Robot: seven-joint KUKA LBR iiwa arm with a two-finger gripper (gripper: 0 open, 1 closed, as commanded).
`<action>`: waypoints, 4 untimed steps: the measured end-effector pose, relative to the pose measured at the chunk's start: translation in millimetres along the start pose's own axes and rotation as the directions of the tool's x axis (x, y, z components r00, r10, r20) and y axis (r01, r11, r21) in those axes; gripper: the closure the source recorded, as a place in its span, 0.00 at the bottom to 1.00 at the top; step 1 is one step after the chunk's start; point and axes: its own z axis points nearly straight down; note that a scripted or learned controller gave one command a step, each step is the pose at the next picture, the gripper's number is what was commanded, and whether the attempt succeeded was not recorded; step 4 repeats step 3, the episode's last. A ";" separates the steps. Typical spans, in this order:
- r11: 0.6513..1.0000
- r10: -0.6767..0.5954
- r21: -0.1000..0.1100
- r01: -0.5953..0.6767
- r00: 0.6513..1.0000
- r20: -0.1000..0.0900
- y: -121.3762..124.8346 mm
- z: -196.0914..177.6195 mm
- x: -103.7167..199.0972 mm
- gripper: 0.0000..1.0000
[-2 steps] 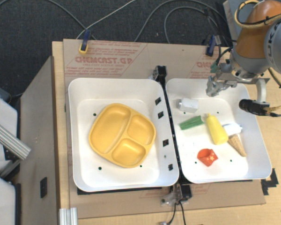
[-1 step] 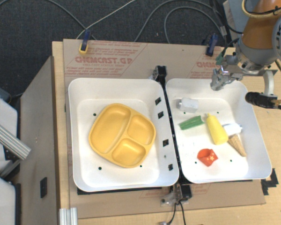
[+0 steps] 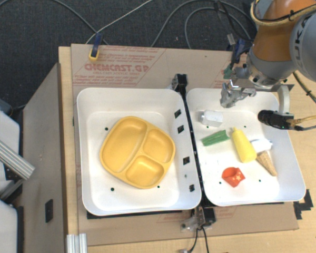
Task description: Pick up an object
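You see the gripper hanging over the far edge of the right bin, above its rim; whether its jaws are open or closed cannot be told, and nothing is visible between them. In that bin lie a small white block, a green piece, a yellow banana-like piece, an ice-cream cone and a red piece. The left bin holds a yellow divided plate. Both bins rest on the desk.
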 end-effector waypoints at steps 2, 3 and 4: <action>1.000 -0.001 -0.001 0.001 1.000 0.000 -18.5 -18.3 93.2 1.00; 1.000 -0.001 0.001 0.001 1.000 0.000 -35.7 -15.7 137.7 1.00; 1.000 -0.001 0.001 0.001 1.000 0.000 -35.7 -15.7 137.7 1.00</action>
